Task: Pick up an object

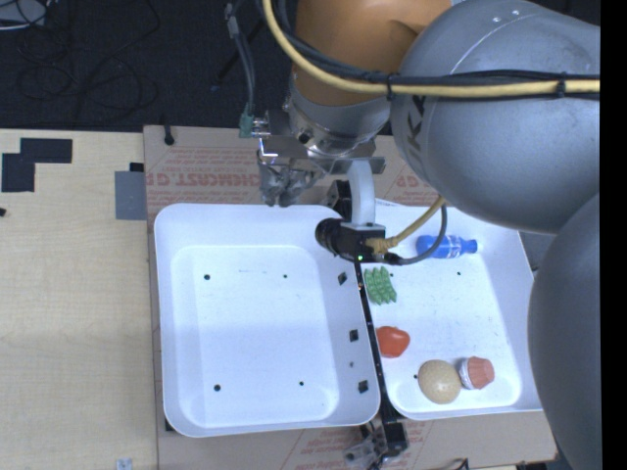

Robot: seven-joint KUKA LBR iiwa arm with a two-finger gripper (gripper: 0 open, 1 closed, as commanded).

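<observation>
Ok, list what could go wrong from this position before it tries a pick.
1. The gripper sits over the far rim of the left bin, while every object lies in the right bin; descending here likely grabs nothing.
2. The green object and red object lie close to the divider; fingers may strike it.
</observation>
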